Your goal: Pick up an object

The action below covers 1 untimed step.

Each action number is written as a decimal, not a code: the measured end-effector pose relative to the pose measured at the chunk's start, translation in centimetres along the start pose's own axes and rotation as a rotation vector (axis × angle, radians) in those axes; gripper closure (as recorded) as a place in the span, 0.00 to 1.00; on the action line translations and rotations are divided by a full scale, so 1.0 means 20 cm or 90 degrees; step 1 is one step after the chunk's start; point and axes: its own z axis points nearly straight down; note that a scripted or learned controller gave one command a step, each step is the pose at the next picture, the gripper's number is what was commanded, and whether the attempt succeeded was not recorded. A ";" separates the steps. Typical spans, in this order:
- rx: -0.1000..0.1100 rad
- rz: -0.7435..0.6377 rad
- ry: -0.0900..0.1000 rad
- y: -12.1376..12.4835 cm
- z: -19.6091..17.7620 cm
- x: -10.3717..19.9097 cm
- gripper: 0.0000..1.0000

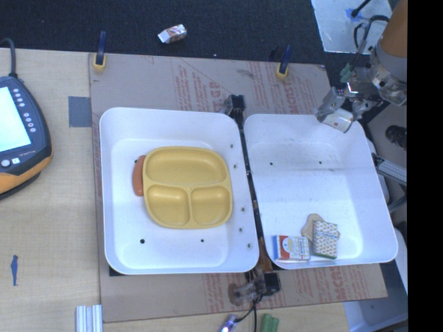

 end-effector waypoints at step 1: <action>0.003 0.001 0.001 -0.15 -0.04 0.10 1.00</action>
